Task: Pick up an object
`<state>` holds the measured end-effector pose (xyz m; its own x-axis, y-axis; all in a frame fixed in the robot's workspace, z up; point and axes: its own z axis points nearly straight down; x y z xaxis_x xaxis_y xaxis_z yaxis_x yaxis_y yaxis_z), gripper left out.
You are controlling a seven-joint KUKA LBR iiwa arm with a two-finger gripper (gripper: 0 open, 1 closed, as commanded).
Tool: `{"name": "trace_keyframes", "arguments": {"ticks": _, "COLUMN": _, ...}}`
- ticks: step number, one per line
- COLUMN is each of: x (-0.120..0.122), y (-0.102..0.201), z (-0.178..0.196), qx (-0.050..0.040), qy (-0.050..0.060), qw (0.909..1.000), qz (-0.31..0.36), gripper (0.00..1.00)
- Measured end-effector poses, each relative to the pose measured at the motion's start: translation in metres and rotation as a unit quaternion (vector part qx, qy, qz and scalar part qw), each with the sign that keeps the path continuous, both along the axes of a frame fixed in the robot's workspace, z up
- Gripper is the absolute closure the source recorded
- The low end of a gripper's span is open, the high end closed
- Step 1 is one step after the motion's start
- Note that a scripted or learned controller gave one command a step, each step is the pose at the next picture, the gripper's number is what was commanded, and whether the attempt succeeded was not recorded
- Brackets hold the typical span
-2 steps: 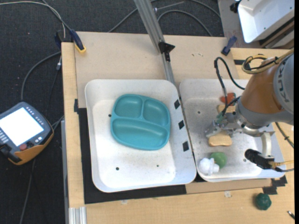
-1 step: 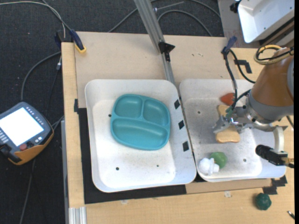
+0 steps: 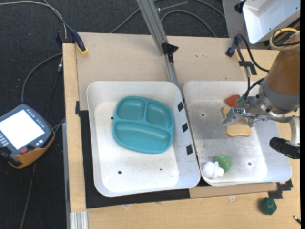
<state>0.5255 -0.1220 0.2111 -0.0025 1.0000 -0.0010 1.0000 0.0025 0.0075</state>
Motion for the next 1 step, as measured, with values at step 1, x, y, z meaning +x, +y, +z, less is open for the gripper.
{"name": "trace_keyframes", "arguments": {"ticks": 1, "x": 0.0011, "y": 0.0003, "z": 0.0293, "qx": 0.0002, "qy": 0.002, "qw": 1.0000, "qz": 0.000, "gripper": 1.00}}
